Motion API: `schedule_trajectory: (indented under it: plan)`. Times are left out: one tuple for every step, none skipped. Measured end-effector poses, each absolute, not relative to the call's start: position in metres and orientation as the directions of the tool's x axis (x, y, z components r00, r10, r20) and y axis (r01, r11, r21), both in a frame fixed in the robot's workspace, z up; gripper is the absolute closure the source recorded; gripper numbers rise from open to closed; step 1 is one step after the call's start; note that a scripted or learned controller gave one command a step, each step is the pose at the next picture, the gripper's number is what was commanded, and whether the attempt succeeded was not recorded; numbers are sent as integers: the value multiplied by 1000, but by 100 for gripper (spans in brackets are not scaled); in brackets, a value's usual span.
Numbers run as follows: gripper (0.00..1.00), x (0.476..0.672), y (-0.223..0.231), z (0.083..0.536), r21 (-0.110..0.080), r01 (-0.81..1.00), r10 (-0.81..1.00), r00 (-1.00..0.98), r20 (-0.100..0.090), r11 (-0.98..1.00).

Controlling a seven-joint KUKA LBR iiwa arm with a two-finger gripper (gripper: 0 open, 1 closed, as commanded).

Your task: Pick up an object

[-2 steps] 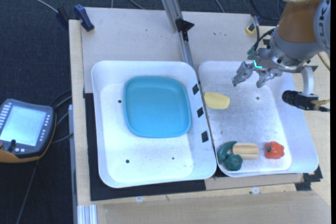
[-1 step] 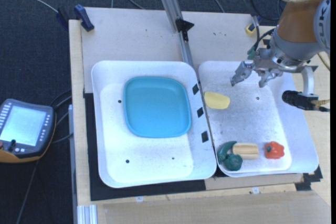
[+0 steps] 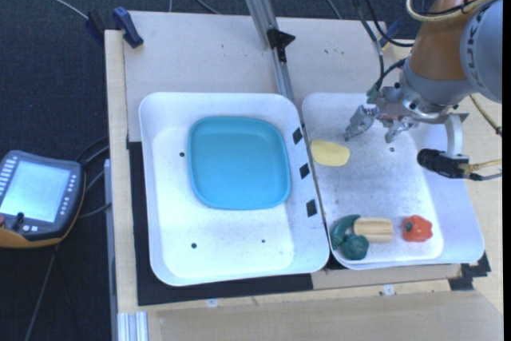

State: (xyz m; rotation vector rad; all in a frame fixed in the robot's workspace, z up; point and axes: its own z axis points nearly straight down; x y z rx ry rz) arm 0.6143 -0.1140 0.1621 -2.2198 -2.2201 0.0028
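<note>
Pincer hovering over the right bin, nothing grasped

The gripper (image 3: 374,126) hangs spread and unloaded near the far edge of the right bin (image 3: 447,196). The yellow lemon (image 3: 330,153) lies just beside it toward the bin's left wall, long axis across the bin, nothing between. A green pepper (image 3: 349,237), a wooden block (image 3: 373,229) and a red tomato (image 3: 416,228) line the near edge; a blue plate (image 3: 239,162) fills the left bin (image 3: 160,172).
</note>
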Motion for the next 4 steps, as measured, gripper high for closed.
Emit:
schedule_trajectory:
  plan:
    - [0,612,-106,103,-5,1000,1000,-1,1,1]
    - [0,612,-106,95,-1,1000,1000,0,0,0]
    - [100,613,-106,107,2,1000,1000,0,0,0]
    - [100,624,-106,156,5,1000,1000,0,0,0]
